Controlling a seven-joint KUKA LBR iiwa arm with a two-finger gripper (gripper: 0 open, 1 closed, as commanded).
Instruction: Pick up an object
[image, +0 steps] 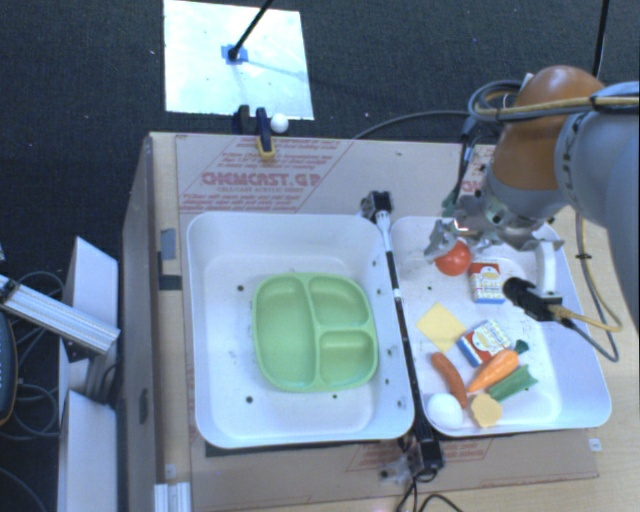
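Pincer (452, 240) hovers right over the tomato (453, 259) in the right bin (590, 395), grip state I cannot tell, and that round tomato may well roll away.

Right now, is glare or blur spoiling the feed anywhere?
Camera view: the right bin and white egg nearly blend in bright light; the gripper over the tomato looks soft; the green tray is crisp and evenly lit.
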